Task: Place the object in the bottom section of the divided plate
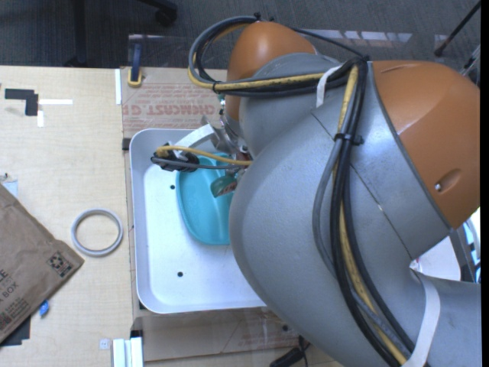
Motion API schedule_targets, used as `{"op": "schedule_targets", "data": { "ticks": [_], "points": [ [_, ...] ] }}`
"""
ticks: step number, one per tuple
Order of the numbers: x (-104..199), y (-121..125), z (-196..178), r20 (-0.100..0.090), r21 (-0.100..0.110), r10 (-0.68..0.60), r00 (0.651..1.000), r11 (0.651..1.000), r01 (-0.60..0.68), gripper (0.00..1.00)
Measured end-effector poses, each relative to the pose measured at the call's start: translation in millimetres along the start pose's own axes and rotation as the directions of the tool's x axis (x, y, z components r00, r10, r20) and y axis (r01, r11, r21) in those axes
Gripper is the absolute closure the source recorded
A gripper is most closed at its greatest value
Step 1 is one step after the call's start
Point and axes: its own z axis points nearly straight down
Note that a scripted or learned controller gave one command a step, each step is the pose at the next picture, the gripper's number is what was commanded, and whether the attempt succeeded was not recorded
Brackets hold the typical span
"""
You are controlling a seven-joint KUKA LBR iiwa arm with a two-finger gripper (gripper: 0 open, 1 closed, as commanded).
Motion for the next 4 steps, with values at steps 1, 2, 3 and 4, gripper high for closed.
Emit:
{"op": "schedule_targets", "data": {
  "ticks": [1, 2, 3, 4],
  "points": [
    [7.5, -14.8, 12.4, 0.001, -0.001, -0.055, 0.998, 0.998, 0.055, 1.0],
    [45.3, -42.8, -118.8, -0.001, 0.0, 0.104, 0.995, 0.995, -0.104, 1.0],
    [45.1, -39.4, -126.3, 0.001, -0.003, 0.111, 0.994, 0.994, -0.111, 1.0],
    [6.5, -29.2, -248.1, 0.002, -0.002, -0.073, 0.997, 0.997, 0.073, 1.0]
  ]
}}
